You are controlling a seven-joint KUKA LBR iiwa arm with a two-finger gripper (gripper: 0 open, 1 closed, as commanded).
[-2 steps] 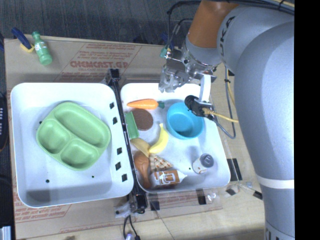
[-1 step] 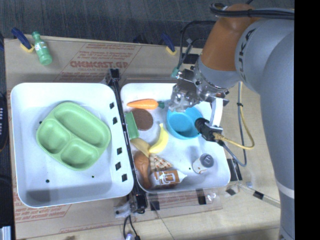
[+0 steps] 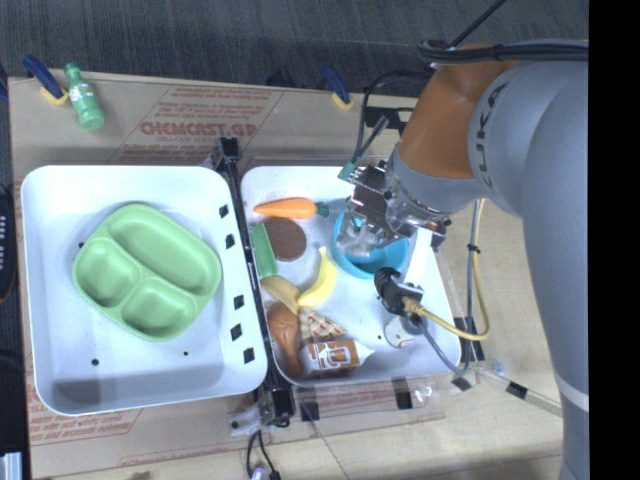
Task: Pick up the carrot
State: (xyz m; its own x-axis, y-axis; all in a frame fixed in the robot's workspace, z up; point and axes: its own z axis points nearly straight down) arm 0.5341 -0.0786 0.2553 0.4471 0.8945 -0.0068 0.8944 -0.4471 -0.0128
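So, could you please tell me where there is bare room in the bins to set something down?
The left bin has bare floor along its near edge and corners around the green divided plate. The right bin is crowded: carrot, banana and packets leave only slivers.

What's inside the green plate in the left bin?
The green plate in the left bin has three compartments, all bare. The carrot lies in the right bin. Whatever is under the plate is covered.

Orange carrot [image 3: 285, 208], green plate [image 3: 147, 270]
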